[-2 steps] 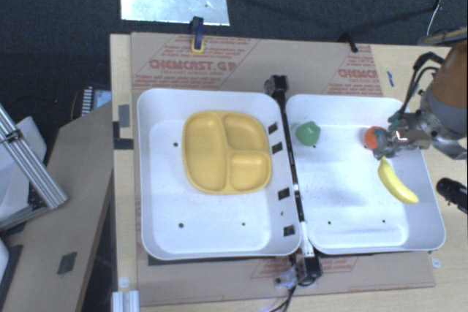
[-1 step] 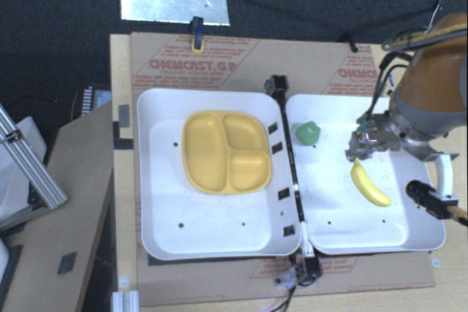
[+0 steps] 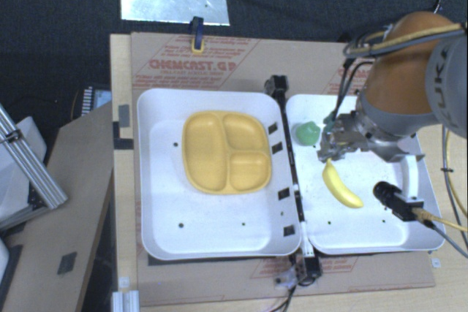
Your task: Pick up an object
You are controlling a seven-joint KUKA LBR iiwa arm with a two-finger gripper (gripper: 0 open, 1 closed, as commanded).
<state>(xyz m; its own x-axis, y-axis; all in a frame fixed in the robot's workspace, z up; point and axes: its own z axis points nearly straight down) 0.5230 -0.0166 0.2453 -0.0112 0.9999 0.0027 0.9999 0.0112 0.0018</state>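
Gripper (image 3: 330,146) hovering in right bin (image 3: 365,234), grip state unclear | banana (image 3: 341,186) lying just below | green object (image 3: 308,132) sitting beside | yellow tray (image 3: 226,151) occupying left bin (image 3: 157,179) (well apart)

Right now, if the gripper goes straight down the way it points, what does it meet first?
Probably the upper tip of the banana, which lies just below the gripper in the right bin. The green object sits to its side, off that line. Depth is unclear; it might touch the bin floor instead.
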